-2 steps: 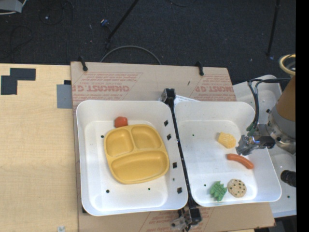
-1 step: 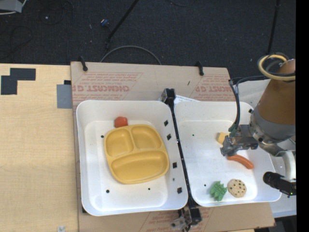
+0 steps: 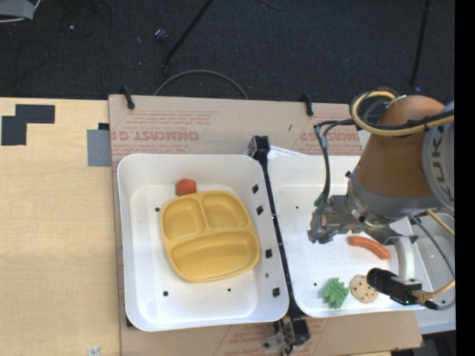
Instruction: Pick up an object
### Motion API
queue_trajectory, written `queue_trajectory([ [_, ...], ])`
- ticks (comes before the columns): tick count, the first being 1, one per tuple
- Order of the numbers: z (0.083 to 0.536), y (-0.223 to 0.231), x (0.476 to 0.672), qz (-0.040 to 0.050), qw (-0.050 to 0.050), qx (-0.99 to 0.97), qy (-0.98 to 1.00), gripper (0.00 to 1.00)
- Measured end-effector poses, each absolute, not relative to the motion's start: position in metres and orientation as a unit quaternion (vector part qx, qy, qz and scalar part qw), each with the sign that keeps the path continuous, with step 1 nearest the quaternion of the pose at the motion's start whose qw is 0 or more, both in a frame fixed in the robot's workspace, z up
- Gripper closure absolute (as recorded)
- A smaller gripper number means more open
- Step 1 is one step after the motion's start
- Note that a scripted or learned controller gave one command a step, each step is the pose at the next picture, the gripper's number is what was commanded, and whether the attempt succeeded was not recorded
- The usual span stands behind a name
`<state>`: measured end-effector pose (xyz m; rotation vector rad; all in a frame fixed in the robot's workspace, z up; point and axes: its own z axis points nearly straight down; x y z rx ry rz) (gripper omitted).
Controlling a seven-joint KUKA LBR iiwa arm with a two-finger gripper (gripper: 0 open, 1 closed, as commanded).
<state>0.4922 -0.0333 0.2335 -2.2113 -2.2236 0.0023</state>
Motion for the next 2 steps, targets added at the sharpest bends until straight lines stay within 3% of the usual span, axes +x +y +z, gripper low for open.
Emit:
queue_trajectory([
  [2,0.242,0.074,0.484,0.001,0.002,-0.705,-0.709,1.0],
])
